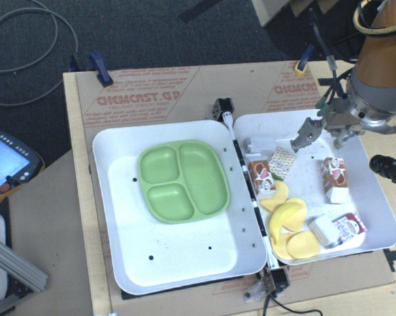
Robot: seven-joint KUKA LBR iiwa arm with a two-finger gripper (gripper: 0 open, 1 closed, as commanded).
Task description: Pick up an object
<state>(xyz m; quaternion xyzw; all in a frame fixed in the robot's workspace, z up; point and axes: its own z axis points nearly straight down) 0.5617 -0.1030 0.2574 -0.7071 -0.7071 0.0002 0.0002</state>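
On the brown surface (179, 87) I can read red print, "CHEMCAST GP", repeated above the two white bins, with part of it upside down; the smaller lines are too fine for me to read. The left bin (124, 262) carries one green plate (184, 181) with three compartments, and around the plate there is a lot of free white floor, mostly toward the near edge. The right bin (379, 201) carries the things to pick: I count three small cartons with brown and red labels, one (261, 177) near the divider, one (335, 179) toward the right side, and one (345, 229) lying at the near edge; their writing is too small to read. There is also one speckled packet (281, 162) just beside the first carton, and a group of yellow pieces (290, 225) near the front, which I cannot count surely. The tool (307, 136) hangs over the far part of the right bin, just above the speckled packet, and I cannot tell how it is set. The far right area of this bin is open.
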